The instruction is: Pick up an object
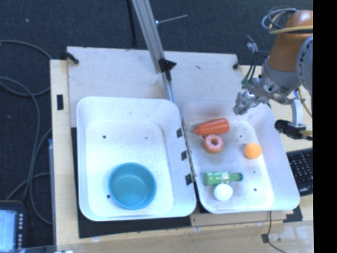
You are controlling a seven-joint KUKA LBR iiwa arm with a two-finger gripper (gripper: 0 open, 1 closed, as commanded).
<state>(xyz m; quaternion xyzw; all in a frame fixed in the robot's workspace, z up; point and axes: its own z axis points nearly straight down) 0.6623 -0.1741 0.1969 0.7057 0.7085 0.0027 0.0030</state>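
My gripper [243, 105] hangs over the far right corner of the right bin [281, 191], above and to the right of the orange carrot [211, 126]. Nothing shows between its fingers. Below the carrot lies a pink donut [213, 143]. An orange ball [253, 151] rests near the bin's right side. A green bottle [222, 177] lies toward the front, with a white ball [222, 192] just in front of it. In the left bin [95, 109] stands a blue bowl [132, 185].
A slanted metal pole [150, 28] rises from the bench behind the bins. A black keyboard [299, 170] lies to the right of the right bin. Cables trail across the dark floor at left.
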